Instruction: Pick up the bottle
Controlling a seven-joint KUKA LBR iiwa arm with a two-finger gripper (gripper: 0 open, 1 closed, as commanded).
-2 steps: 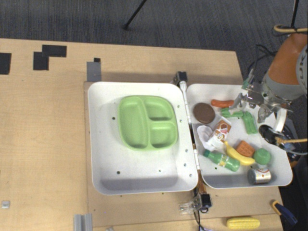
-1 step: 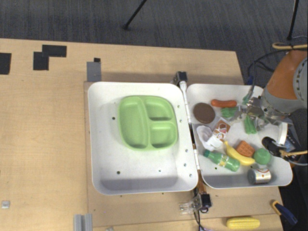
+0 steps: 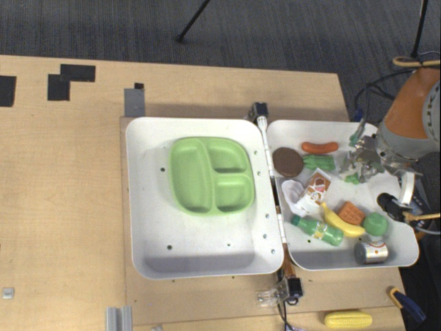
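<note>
Cut off by the right edge of the frame: most of the grey arm with its orange band [image 3: 413, 109]. Below and left of that band, over the upper right part of the right bin [image 3: 406, 257]: the gripper [image 3: 362, 158], a blur of grey metal. Clenched or released, impossible to tell. Just below it, a small green scrap [image 3: 353, 178], too blurred to name; touching the tool or not, also unclear.

Lower centre of the same bin: the bottle [image 3: 317, 229], green with a pale label, lying on its side at a slant, cap end toward the upper left. Well apart from the gripper, down and to the left of it, nothing of the tool on it. Pressed against its right flank: a yellow banana [image 3: 342, 223]. Between bottle and gripper: an orange block [image 3: 351, 213] and a small printed carton [image 3: 318, 185].

Partly in shadow at the bin's lower right corner: a metal can [image 3: 372, 252]. Upper part of the bin: a red sausage [image 3: 320, 147] and a brown disc [image 3: 288, 161].

In the left bin [image 3: 138, 240], centre of the frame: a green divided plate [image 3: 210, 174].
</note>
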